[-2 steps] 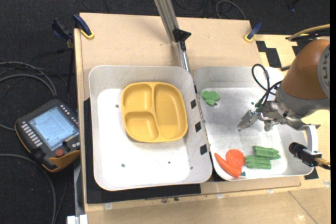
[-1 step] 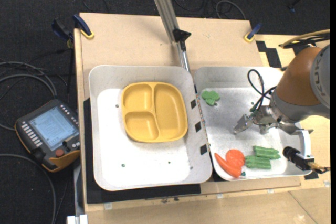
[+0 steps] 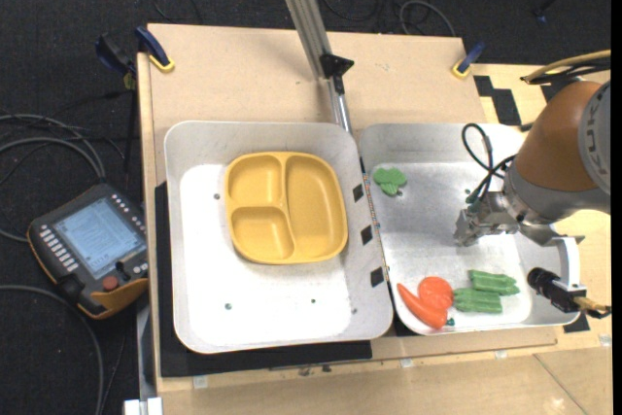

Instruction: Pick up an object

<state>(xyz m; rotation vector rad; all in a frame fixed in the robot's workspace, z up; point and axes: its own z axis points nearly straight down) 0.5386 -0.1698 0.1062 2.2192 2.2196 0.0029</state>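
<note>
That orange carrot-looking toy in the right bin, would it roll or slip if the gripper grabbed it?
The carrot looks tapered and smooth, so it may slip from a pinch. Its rounded body could roll when nudged, though the red tomato touching it might block that.

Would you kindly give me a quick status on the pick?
Gripper low in right bin, nothing seen held. Green beans, tomato, carrot clustered at near edge; green piece apart. Yellow tray in left bin.

- I see the tan bench (image 3: 253,83) carrying two shallow white bins side by side.
- Left bin (image 3: 194,306) and right bin (image 3: 428,151) touch edges.
</note>
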